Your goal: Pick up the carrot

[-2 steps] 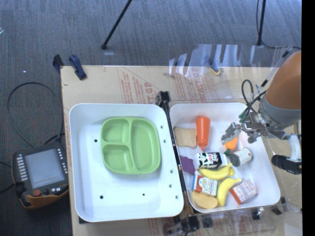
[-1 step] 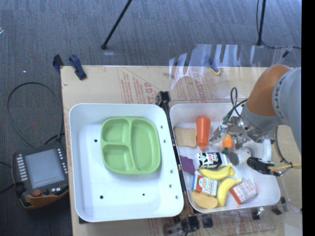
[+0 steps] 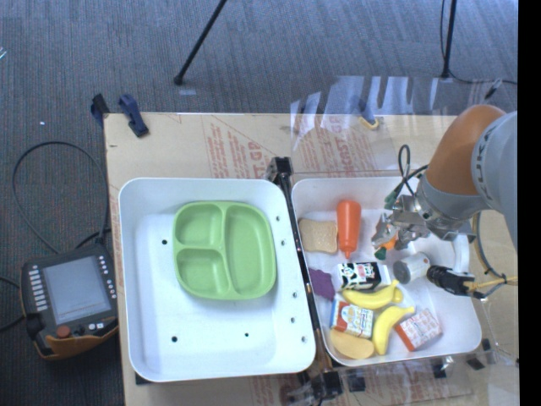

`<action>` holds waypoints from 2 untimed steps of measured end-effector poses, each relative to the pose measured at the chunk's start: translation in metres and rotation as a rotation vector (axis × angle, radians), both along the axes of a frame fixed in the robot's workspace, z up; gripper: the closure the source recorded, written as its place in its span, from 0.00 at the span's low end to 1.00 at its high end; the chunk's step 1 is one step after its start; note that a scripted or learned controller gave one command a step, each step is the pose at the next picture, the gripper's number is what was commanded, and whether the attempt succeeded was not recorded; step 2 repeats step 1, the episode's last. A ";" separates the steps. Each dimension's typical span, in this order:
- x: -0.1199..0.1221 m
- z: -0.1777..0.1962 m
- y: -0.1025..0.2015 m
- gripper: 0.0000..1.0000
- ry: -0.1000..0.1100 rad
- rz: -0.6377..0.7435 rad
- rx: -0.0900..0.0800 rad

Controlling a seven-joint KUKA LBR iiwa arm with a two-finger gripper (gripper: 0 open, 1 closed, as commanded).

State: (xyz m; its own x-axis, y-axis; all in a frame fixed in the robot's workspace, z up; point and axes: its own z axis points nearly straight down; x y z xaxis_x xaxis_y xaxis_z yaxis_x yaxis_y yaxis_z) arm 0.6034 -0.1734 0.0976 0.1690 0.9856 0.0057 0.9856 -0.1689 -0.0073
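Carrot (image 3: 347,227) lies untouched in the right bin (image 3: 470,332), beside a slice of bread (image 3: 319,235), while the gripper (image 3: 387,233) hovers just right of it, finger spacing impossible to tell, so grasping and lifting remain.

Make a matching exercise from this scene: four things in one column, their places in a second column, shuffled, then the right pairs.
Things:
1. green divided plate
2. carrot
3. bananas
4. slice of bread

Places:
A. right bin, lower part, below the small milk carton
B. right bin, against its left wall
C. left bin, upper middle
D. right bin, upper part, just right of the bread

Pairs: 1-C, 2-D, 3-A, 4-B
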 end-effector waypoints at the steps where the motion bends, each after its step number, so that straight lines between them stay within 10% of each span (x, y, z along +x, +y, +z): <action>1: 0.045 0.113 0.086 1.00 -0.018 0.159 -0.005; 2: 0.045 0.113 0.086 1.00 -0.018 0.159 -0.005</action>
